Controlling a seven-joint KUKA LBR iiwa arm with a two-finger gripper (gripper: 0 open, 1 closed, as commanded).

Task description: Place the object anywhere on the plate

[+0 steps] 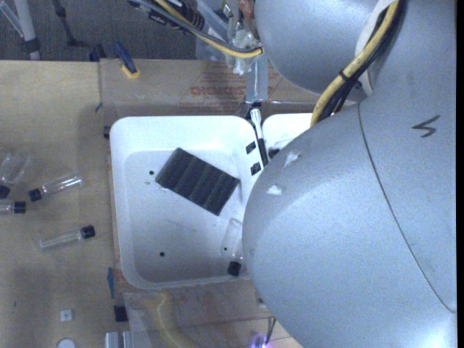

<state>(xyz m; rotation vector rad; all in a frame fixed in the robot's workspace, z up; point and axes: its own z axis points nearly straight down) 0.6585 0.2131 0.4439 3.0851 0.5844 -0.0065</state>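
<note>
Clear vial [233,246] with a black cap lies at the left bin's [127,194] near right corner, close beside a dark ribbed plate [198,180] lying tilted on the bin floor. The grey arm [348,216] covers the right bin.

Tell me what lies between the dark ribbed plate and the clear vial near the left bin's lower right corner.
Camera view: bare white bin floor separates the dark ribbed plate from the clear black-capped vial; nothing sits between them.

Two bins [119,194], one plate [198,181], four vials [67,236]
</note>
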